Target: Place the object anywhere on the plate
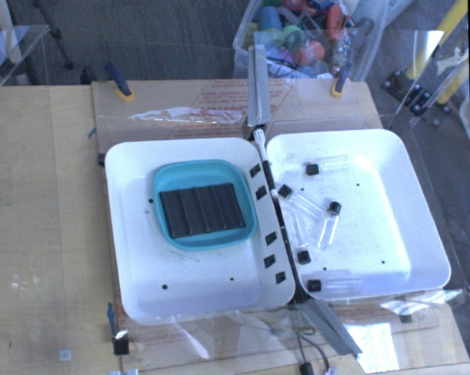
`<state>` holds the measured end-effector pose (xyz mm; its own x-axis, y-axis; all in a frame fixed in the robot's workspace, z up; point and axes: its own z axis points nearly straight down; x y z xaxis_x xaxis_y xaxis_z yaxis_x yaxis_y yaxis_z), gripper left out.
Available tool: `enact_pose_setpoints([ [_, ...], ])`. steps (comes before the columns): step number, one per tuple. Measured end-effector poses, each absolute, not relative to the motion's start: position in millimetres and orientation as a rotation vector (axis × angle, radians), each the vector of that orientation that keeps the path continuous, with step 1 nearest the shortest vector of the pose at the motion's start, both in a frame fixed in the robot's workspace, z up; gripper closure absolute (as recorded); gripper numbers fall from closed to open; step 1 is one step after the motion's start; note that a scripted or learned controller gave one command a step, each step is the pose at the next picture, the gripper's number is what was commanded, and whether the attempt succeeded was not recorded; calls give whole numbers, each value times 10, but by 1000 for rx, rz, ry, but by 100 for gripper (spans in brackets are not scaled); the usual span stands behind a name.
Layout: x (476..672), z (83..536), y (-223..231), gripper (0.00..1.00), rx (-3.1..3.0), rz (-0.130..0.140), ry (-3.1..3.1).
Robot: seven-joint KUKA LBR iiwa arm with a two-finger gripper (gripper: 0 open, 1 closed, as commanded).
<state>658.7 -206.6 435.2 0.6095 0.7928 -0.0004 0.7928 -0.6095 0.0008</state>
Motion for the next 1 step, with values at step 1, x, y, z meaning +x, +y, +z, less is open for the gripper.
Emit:
enact_pose_setpoints([
  [1, 6650, 2899, -1820, 0, 2846, -5, 1338],
])
